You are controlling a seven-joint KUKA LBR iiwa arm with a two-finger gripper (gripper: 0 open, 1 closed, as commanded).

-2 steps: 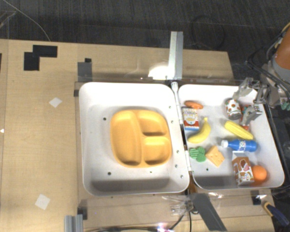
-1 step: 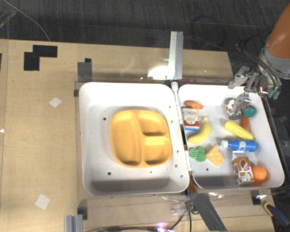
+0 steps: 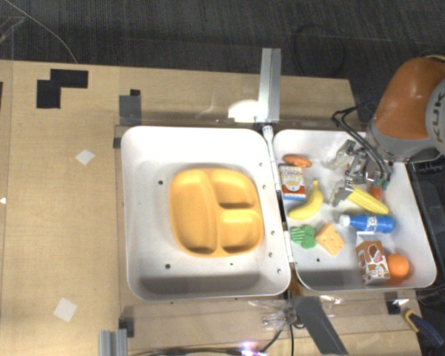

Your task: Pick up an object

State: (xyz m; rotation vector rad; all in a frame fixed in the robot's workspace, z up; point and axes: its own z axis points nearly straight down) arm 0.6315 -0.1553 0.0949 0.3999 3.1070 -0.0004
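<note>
In the right bin (image 3: 419,221), my gripper (image 3: 353,175) hangs low over the upper middle, just above and left of a yellow corn cob (image 3: 369,202). A small red piece (image 3: 377,192) peeks out beside the corn. Left of the gripper lie a banana (image 3: 308,203), a small red-and-white carton (image 3: 291,180) and an orange carrot-like piece (image 3: 297,161). Below it a blue bottle (image 3: 368,223) rests on its side. Nothing is visibly held.
Lower in the right bin are a green toy (image 3: 302,236), a cheese wedge (image 3: 329,240), a brown carton (image 3: 371,261) and an orange (image 3: 399,267). The left bin (image 3: 144,199) holds a yellow divided plate (image 3: 211,210). A metal post (image 3: 270,87) stands behind the bins.
</note>
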